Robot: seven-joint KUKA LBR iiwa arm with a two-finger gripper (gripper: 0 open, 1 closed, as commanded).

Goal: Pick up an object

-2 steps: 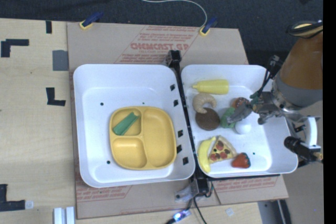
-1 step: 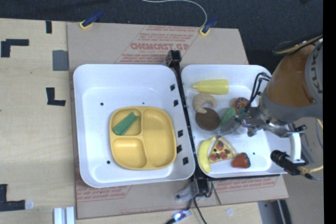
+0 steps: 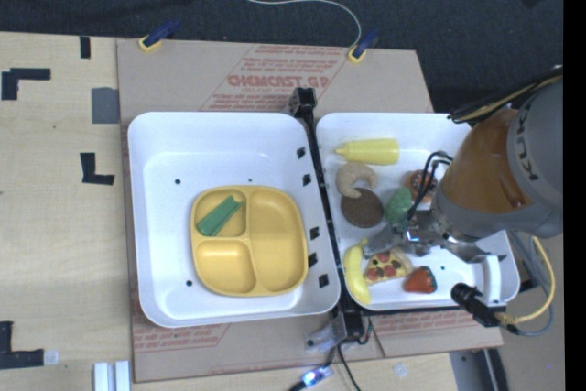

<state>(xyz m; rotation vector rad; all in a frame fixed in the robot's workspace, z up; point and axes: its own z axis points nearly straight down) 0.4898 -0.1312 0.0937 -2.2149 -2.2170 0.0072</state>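
Note:
The right bin (image 3: 430,125) holds several toy foods: a yellow bottle (image 3: 368,151), a tan croissant (image 3: 353,178), a brown round piece (image 3: 363,210), a green piece (image 3: 398,203), a banana (image 3: 355,276), a pizza slice (image 3: 385,267) and a red piece (image 3: 420,280). My gripper (image 3: 404,233) is low in this bin, just below the green piece and above the pizza slice. The grey arm and its orange band (image 3: 483,169) hide the bin's right part.
In the left bin (image 3: 165,151) lies a yellow divided plate (image 3: 265,243) with a green piece (image 3: 219,216) in its upper left compartment. A black divider (image 3: 316,188) runs between the bins. A white cable (image 3: 275,0) lies beyond the bench's far edge.

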